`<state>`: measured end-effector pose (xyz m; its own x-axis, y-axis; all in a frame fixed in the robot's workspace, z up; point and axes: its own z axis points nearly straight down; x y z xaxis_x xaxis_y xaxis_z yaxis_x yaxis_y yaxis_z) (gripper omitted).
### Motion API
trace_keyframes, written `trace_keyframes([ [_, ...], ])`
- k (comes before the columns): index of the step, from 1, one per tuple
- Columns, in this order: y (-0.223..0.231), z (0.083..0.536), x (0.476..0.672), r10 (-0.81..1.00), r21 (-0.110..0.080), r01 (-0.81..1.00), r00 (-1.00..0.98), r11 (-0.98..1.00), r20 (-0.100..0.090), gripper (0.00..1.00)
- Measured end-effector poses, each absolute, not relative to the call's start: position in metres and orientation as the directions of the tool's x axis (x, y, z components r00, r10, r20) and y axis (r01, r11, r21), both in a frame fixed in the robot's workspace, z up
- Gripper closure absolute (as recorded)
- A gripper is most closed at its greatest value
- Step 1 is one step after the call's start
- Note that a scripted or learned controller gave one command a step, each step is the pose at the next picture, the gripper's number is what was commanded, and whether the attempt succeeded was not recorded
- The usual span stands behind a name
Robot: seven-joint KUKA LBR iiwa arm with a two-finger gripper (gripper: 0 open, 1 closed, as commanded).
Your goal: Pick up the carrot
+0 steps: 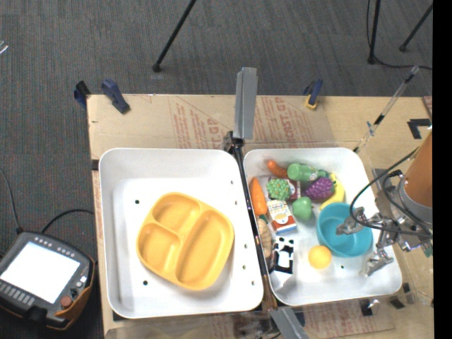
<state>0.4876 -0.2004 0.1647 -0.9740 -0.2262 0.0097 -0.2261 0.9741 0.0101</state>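
The carrot (pixel 258 197) is a slim orange piece lying lengthwise against the left wall of the right bin (pixel 353 157). A shorter orange-red piece (pixel 276 168) lies near the bin's back, beside green toy food. My gripper (pixel 363 246) hangs at the right side of the right bin, over the right rim of a blue bowl (pixel 339 233). Its two metal fingers stand apart, one finger (pixel 351 226) over the bowl and the other near the bin floor, with nothing held between them. The gripper is well to the right of the carrot.
Around the carrot lie purple grapes (pixel 320 187), a green pear (pixel 302 208), a small carton (pixel 282 217), a black-and-white block (pixel 283 254) and a yellow ball (pixel 319 257). The left bin (pixel 120 168) holds a yellow divided tray (pixel 185 240).
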Motion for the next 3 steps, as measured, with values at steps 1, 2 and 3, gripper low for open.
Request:
trace_keyframes([
  [1,-0.149,0.128,0.490,-0.194,0.005,-0.194,-0.981,0.981,0.003,0.00],
  [2,-0.107,0.109,0.501,-0.500,-0.020,-0.500,-0.866,0.866,-0.006,0.00],
  [3,-0.102,0.120,0.504,-0.505,-0.019,-0.505,-0.863,0.863,-0.017,1.00],
])
